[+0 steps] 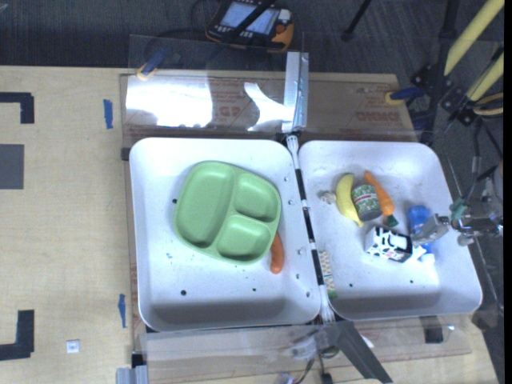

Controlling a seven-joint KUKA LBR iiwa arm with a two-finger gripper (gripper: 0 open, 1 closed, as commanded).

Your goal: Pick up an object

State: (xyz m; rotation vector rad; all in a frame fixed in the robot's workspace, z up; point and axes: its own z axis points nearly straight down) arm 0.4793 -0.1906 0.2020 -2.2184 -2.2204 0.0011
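Jaws sit at the right bin's right wall; we cannot tell their state. Nearest candidate, the blue object, lies just left of them, beside the black-and-white toy.

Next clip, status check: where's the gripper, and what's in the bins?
Gripper low over right bin, beside blue object. Banana, carrot, black-and-white toy loose nearby. Green tray in left bin.
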